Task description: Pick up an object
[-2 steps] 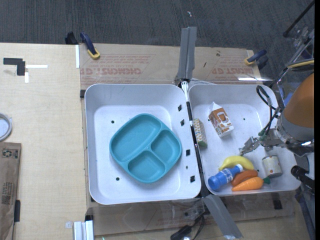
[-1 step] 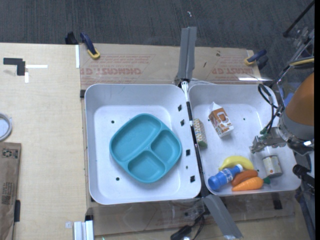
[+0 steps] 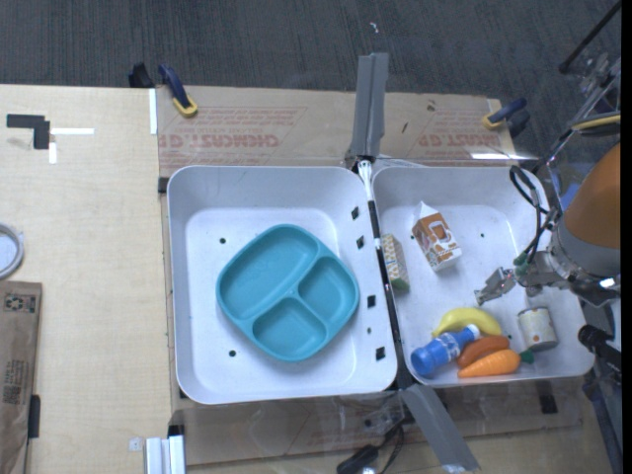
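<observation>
Left bin [image 3: 188, 265]: blue divided plate [image 3: 286, 291]. Right bin [image 3: 494, 191]: carton [image 3: 436, 241], banana [image 3: 468, 320], bottle [image 3: 441, 351], carrot [image 3: 489, 363], small can [image 3: 536, 328]. Gripper [image 3: 497, 286] above right bin, grasp state impossible to tell; banana just below-left, long axis roughly crosswise.

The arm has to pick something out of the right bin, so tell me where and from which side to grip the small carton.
Grip the small carton across its two long sides, near the middle, coming straight down from above. It lies flat on the right bin floor, apart from the other items, so both long sides look free for the fingers. Its gabled end is probably a poorer hold.
</observation>
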